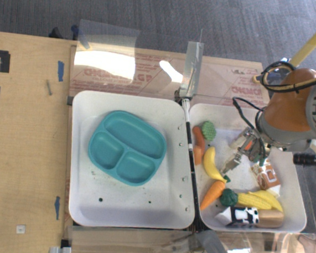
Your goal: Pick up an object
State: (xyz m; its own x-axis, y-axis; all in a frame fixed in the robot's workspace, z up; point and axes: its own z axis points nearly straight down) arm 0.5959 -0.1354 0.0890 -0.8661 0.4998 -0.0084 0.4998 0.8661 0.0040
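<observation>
The step in hand looked like the reach: the claw (243, 151), its spread fingers pinching nothing, hung just right of the banana (212, 164) in the right bin (299, 189), so next it needed to drop and close on it.

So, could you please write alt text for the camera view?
The gripper hangs over the right bin, beside a toy banana, carrots, corn and other toy food. The left bin holds a teal divided plate.
</observation>
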